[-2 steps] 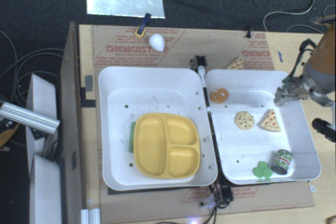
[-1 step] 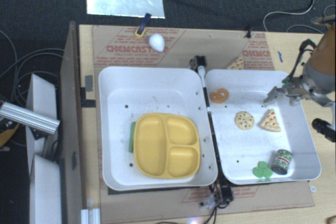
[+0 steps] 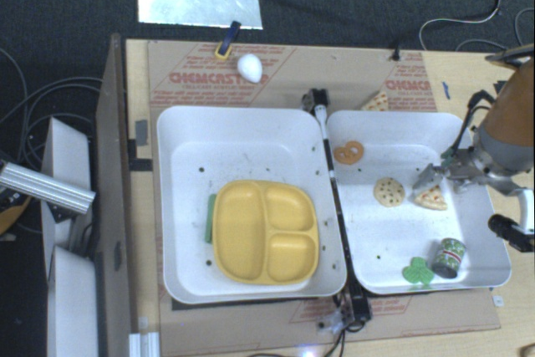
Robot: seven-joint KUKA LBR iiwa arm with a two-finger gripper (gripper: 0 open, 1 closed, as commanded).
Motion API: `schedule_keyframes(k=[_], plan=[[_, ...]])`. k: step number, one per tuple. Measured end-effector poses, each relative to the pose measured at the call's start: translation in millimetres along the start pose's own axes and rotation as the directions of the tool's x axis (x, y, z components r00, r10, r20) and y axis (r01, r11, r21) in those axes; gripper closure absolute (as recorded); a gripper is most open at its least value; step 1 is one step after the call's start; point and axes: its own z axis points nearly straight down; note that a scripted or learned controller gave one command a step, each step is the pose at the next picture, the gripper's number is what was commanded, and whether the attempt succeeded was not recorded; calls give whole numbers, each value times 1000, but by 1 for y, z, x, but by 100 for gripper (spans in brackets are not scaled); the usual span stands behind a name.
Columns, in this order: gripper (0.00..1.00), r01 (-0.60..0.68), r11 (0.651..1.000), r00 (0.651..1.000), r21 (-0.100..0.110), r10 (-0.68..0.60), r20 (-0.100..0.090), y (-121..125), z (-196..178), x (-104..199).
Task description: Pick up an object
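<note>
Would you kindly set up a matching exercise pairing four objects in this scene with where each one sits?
Things:
1. yellow divided plate
2. pretzel
3. small can
4. white egg

Places:
A. on the cardboard behind the bins
B. near corner of the right bin, beside the green piece
C. in the left bin
D. far left part of the right bin

Pairs: 1-C, 2-D, 3-B, 4-A

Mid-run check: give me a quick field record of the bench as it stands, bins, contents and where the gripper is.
left bin: yellow divided plate, green strip at its left edge
right bin: pretzel, cookie, pizza slice, small can, green leaf toy
outside bins: white egg on the cardboard behind the left bin
gripper: low in the right bin, just above the pizza slice
held object: none visible between the fingers
</note>
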Motion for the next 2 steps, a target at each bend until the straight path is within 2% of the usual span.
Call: schedule_keyframes(k=[1, 2], plan=[[0, 12, 1000, 1000, -5, -12, -3, 20, -12, 90], [0, 2, 1000, 1000, 1, -2, 0, 11, 29, 84]])
